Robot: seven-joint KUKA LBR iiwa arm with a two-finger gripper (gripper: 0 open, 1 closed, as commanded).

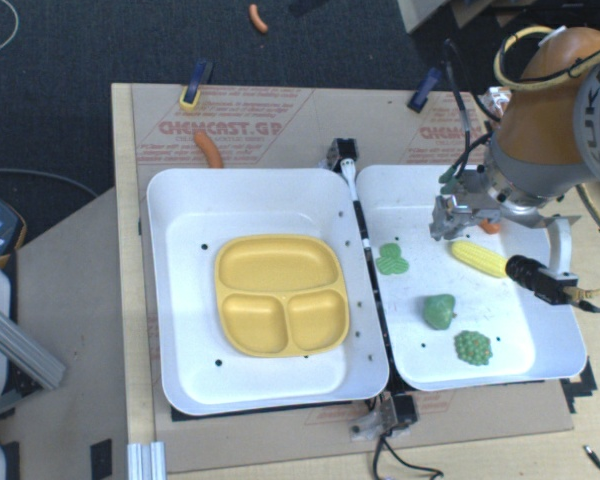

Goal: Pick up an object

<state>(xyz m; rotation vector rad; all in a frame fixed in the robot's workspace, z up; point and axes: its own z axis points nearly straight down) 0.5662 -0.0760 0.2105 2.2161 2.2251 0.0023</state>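
Where the right bin [540,358] occupies the right-centre of the frame, four food items lie loose on its floor. A yellow corn cob [479,259] lies at a slant in the bin's upper middle, just below and right of the gripper. A flat green leaf-shaped piece [391,261] sits near the bin's left wall. A dark green rounded piece [439,311] rests lower, near the bin's centre, and a knobbly green cluster [472,347] lies just below and right of it, close to the front rim.

The gripper [448,223] hangs over the upper part of this bin, just left of the corn cob's upper end. Whether it is released or clenched cannot be made out, and nothing shows in its grasp. A small orange piece [491,226] peeks out beside it, partly hidden by the wrist.

The left bin [175,268] fills the frame's centre-left and holds a yellow three-compartment tray [280,293]. Beyond the bins, an orange sausage-shaped item [209,149] lies on the board at upper left.
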